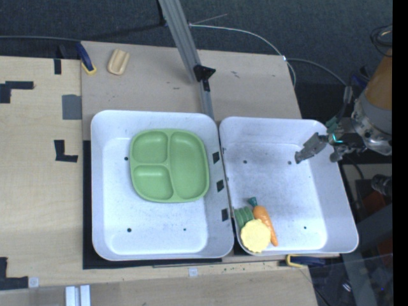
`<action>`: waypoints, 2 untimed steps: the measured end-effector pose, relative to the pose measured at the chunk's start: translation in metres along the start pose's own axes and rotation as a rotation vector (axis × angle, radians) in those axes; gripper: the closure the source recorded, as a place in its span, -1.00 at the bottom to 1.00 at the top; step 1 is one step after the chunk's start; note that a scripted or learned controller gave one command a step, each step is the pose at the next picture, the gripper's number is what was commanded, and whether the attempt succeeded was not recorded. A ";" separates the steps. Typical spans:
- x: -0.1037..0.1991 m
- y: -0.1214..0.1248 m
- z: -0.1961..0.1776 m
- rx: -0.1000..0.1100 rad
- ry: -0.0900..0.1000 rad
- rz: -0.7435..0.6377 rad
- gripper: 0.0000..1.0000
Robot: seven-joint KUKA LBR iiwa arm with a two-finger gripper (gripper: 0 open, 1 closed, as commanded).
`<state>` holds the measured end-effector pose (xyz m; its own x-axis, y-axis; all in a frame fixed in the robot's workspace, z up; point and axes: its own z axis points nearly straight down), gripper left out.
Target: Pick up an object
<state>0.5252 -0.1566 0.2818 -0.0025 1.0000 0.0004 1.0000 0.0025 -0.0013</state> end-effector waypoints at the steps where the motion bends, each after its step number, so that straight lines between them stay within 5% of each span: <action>1: 0.000 0.000 0.000 0.000 0.000 0.000 -1.00; 2: -0.007 -0.001 0.061 0.006 0.000 0.002 -1.00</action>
<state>0.5243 -0.1639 0.2208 -0.0001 1.0000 0.0008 1.0000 0.0001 -0.0077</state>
